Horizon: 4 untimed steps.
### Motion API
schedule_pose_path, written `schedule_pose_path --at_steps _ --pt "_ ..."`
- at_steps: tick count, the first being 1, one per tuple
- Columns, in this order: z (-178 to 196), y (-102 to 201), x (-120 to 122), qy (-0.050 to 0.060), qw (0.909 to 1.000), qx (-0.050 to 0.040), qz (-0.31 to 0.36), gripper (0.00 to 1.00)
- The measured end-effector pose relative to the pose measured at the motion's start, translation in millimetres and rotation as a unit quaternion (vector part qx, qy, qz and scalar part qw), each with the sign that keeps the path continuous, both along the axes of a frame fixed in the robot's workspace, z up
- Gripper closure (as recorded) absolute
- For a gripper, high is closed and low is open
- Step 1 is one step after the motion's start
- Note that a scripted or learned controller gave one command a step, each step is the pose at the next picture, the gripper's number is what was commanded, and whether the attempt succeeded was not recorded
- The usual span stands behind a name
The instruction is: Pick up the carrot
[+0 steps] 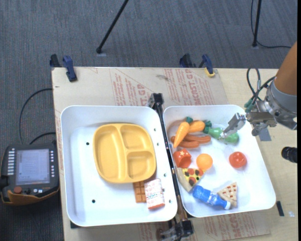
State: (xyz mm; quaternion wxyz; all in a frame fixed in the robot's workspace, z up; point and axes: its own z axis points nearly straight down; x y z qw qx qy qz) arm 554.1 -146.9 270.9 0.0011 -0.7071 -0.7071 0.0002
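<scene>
Blue bottle point(206, 196) lies at the right bin's point(265, 185) six o'clock. Carrot point(181, 131) rests at its ten o'clock, tip down-left; likely light, stiff, slick plastic, best pinched mid-body. Gripper point(237, 122) hovers at two o'clock; whether its jaws are spread, I cannot tell.

Carrot in the right bin

We see the carrot point(181, 131), orange with a small green top, lying tilted near the bin's upper left corner. Its pointed tip aims down-left and its green end up-right. We find it resting against a second orange piece and the sausages below.
</scene>
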Motion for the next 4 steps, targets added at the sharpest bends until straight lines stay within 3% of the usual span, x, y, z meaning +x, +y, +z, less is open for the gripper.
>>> schedule_pose_path --at_steps 1,2,3,4 --pt "-174.5 33.5 -59.9 0.001 1.0000 0.0003 -0.001 0.00" --pt "-179.6 57.1 4.1 -0.005 1.0000 -0.0038 -0.004 0.00" --pt "-169.9 59.7 4.1 -0.003 1.0000 0.0007 -0.006 1.00" --pt "-83.7 113.2 -9.6 0.001 0.9815 -0.0005 -0.191 1.00"
